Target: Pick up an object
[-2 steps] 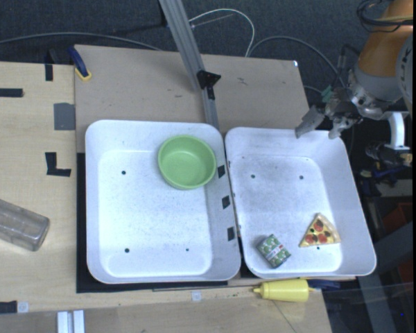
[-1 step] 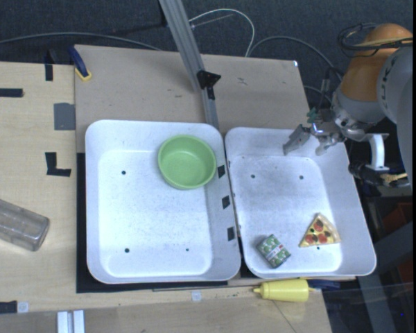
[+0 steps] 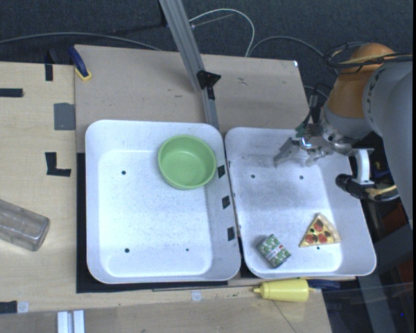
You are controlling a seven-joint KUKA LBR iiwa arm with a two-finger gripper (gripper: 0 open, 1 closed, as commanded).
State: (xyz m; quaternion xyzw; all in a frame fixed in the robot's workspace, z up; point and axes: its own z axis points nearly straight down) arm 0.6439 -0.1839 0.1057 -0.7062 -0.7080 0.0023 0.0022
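Nearest the camera, a yellow bottle lies on the table just outside the right bin. Inside that bin lie one green packet and one pizza slice, well apart from the pincer, which hangs spread and empty near the far rim. It should come down squarely over one item. Further off, the left bin holds one green bowl.

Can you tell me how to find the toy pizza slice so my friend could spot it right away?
Look at the white bin on the right, the one the robot arm reaches over. Go to its near right corner. The pizza slice lies there, a yellow-orange triangle with red dots, while its neighbour to the left is a small green packet.
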